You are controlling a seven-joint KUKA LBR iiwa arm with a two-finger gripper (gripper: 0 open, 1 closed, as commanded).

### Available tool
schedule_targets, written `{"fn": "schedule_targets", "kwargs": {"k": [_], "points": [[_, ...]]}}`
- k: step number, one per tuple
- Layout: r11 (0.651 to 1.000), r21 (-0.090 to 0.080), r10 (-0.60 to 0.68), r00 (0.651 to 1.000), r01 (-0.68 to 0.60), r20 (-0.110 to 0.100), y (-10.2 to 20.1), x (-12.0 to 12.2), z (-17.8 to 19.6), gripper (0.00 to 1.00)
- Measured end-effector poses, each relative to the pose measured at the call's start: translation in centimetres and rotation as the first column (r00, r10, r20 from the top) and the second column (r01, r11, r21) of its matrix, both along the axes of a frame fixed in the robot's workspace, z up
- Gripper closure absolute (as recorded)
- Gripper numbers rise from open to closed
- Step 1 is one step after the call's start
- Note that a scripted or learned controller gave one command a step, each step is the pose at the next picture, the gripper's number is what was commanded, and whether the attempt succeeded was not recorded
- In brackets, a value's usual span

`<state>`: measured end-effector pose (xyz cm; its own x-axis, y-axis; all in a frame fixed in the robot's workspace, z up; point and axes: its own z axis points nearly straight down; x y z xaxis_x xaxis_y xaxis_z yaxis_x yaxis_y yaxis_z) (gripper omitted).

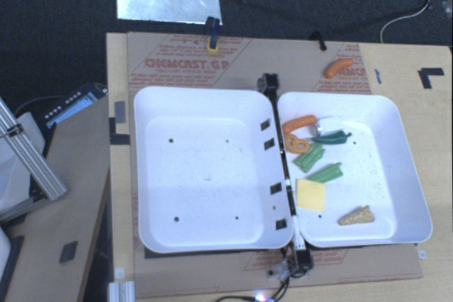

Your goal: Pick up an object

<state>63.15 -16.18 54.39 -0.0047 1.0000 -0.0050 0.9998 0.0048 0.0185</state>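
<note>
The right bin (pixel 396 152) holds several small items near its left side. An orange carrot-like piece (pixel 299 122) lies at the top, with an orange ring (pixel 297 146) just below it. A dark green pepper (pixel 331 138) lies to their right. Two lighter green pieces (pixel 308 157) (pixel 325 172) sit lower down. A yellow square (pixel 311 194) rests by the divider, and a tan crumbly piece (pixel 356 216) lies toward the front. The left bin (pixel 205 166) has nothing in it.
An orange sausage-shaped item (pixel 339 67) lies outside the bins on the cardboard bench top behind the right bin. A yellow and blue clamp (pixel 212 35) sits at the bench's back edge. A metal frame (pixel 32 159) stands at the far left.
</note>
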Motion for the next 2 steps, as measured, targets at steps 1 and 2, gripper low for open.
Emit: {"fn": "schedule_targets", "kwargs": {"k": [1, 2], "points": [[1.0, 0.002, -0.006, 1.0, 0.006, -0.016, -4.7, 3.7, -1.0, 1.0], [1.0, 0.01, 0.002, 1.0, -0.002, -0.031, 1.1, -0.6, -14.3, 1.0]]}}
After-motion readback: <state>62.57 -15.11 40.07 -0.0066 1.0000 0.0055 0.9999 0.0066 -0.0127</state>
